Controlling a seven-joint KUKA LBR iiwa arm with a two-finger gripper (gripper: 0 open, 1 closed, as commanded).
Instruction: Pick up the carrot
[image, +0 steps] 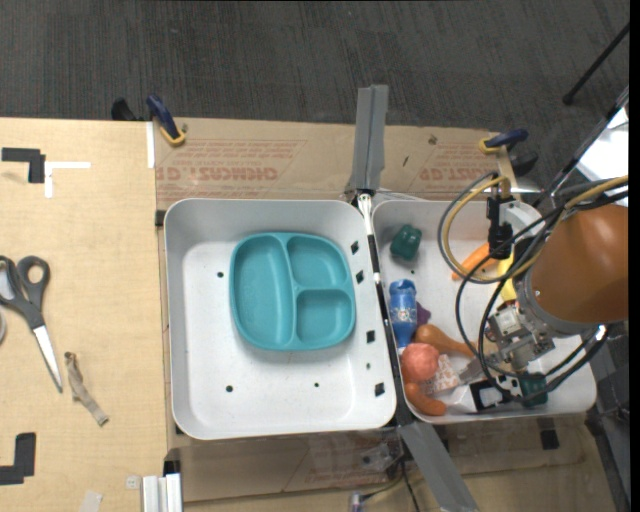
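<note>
Two white bins sit side by side on the bench; I take the right bin (432, 214) as the reference. The left bin (190, 330), directly beside it, holds one teal divided plate (293, 290) with three compartments. My arm (590, 262) hangs over the right half of the right bin, and my claw (503, 368) is low over that bin's near right corner, wrapped in cables; I cannot tell how far it is open or whether anything is in it. Inside the right bin I count one dark green cup-like item (405, 241) at the far left, one blue bottle-like item (402, 305) against the left wall, one pink round item (420, 361) nearer the front, and two orange pieces. One orange piece, the carrot (443, 340), lies just beside the pink item, toward the bin's middle. The other orange piece (428, 404) lies at the bin's near left corner. One pair of scissors (33, 310) lies well left of both bins.
</note>
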